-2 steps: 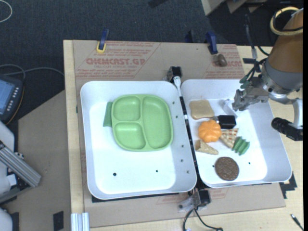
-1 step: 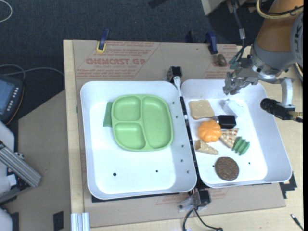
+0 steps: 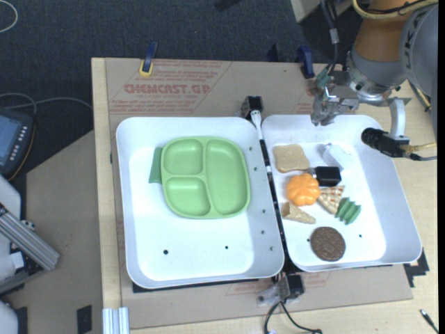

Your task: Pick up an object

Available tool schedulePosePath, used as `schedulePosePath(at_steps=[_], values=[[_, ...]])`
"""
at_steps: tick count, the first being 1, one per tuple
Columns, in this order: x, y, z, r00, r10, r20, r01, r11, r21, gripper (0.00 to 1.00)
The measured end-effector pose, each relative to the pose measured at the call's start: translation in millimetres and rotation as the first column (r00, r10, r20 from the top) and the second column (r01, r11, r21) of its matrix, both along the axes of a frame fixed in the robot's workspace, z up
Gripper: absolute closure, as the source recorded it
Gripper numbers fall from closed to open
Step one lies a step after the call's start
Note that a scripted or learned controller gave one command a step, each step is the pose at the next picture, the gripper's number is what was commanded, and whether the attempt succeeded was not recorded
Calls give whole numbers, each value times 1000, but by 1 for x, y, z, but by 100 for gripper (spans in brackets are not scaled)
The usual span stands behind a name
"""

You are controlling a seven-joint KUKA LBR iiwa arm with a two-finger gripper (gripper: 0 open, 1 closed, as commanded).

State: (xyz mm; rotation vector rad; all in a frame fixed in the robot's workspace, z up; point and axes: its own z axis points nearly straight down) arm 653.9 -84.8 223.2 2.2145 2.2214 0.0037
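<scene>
The right bin [image 3: 389, 207] holds a tan bread slice [image 3: 290, 158], an orange fruit [image 3: 303, 189], a black block [image 3: 327, 175], a pale clear piece [image 3: 332, 152], a striped cracker wedge [image 3: 331, 200], a green ridged piece [image 3: 348, 211], a beige wedge [image 3: 299, 215] and a round brown cookie [image 3: 327, 243]. My gripper [image 3: 324, 115] hangs over the bin's far rim, above and behind the bread slice. Nothing shows between its fingers.
The left bin [image 3: 139, 242] bears a green divided plate [image 3: 206, 177] on a darker green piece [image 3: 155, 165]. A black clamp [image 3: 252, 106] sits between the bins at the far side. A black cylinder [image 3: 379, 140] on the arm juts over the right bin's far corner.
</scene>
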Motion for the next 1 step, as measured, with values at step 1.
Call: schedulePosePath(at_steps=[1], values=[[1, 11, 5, 1000, -2, -1, 2, 1000, 0, 100]])
